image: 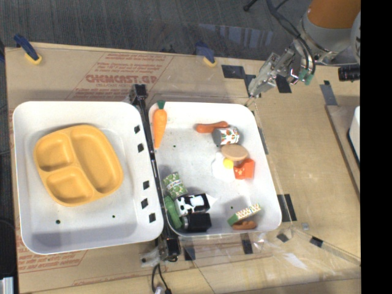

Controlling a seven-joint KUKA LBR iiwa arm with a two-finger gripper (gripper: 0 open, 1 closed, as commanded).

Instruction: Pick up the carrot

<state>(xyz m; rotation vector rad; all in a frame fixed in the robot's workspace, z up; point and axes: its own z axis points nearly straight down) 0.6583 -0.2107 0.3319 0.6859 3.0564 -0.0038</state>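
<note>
Orange carrot [159, 124] with a green top is lying along the left wall of the right bin [264, 164], up at about 11 o'clock in that bin, pretty much touching the divider next to the left bin [24, 182]. That's the tricky bit imo: hugging the wall like that, one finger could land on the rim or the divider clips and the grab just skids off, or it nudges the carrot sideways. The gripper [262, 83] hangs outside the bin, past its 1 o'clock corner over the bench [306, 182], nothing in it, and honestly can't tell how wide it's set from this angle. From the gripper the carrot sits well apart, roughly at 8 o'clock, with the little sausage [210, 127] and can [228, 136] closer by.
</note>
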